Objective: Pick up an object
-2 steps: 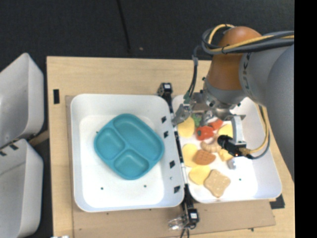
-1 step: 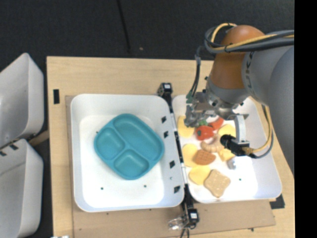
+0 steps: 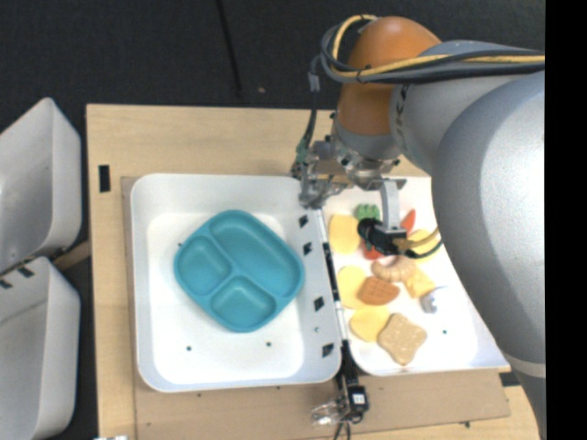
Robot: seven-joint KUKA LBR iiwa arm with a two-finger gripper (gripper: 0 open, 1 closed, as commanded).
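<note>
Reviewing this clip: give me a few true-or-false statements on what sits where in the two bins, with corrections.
1. The blue divided plate lies in the left bin. True.
2. The toast slice lies on the blue plate. False: it lies in the right bin, near its front edge.
3. The pincer is near the back of the divider between the bins. True.
4. The toy food is spread over both bins. False: it is all in the right bin.

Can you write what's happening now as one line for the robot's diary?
arm: over bins' divider | gripper: holding nothing seen | blue tray: left bin | toy food: right bin
</note>
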